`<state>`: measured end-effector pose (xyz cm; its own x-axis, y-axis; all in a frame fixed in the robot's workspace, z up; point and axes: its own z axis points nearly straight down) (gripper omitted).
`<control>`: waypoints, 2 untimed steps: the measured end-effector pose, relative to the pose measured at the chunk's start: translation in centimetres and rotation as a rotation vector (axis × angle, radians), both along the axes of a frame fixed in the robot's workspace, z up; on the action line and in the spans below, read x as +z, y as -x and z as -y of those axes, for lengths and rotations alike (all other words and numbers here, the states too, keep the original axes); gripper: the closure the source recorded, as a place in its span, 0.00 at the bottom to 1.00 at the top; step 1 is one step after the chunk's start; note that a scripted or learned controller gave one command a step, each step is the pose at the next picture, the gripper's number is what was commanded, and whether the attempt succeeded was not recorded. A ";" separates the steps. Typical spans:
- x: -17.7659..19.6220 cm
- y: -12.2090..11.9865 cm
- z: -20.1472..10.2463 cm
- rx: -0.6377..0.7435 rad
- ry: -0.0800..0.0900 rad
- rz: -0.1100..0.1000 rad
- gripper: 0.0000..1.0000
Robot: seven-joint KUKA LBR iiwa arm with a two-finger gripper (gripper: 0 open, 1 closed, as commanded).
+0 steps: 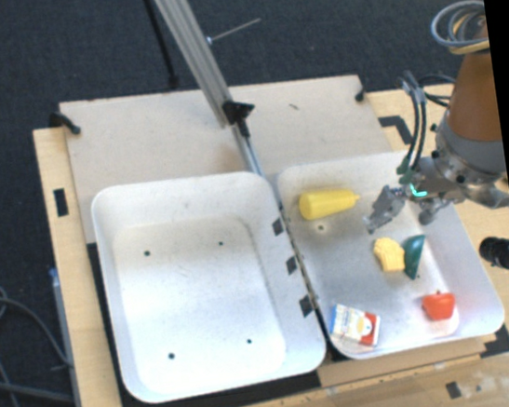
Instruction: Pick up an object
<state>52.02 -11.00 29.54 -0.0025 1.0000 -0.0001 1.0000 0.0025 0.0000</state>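
The right bin (pixel 338 261) holds several small objects. A yellow cone-like piece (pixel 327 203) lies near its back left. A smaller yellow piece (pixel 389 254) sits mid-bin, touching a dark green piece (pixel 414 253) on its right. A red-orange object (pixel 439 304) rests near the front right corner, and a white and red carton (pixel 354 326) lies at the front edge. My gripper (pixel 408 209) hangs over the back right of this bin, just above the small yellow and green pieces, its fingers (pixel 382 209) spread open with nothing between them.
The left bin (pixel 200 285) stands beside the right one, sharing a middle wall. A slanted metal pole (pixel 201 55) rises from behind the bins. Cables (pixel 416 119) trail along the arm at the right.
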 end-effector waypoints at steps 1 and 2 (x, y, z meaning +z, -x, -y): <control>0.1 0.0 0.0 -0.003 0.001 0.004 0.00; -5.9 -0.6 0.2 -0.004 0.001 -0.004 0.00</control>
<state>52.63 -11.22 23.60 0.0013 1.0000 -0.0010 1.0000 -0.0013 -0.0037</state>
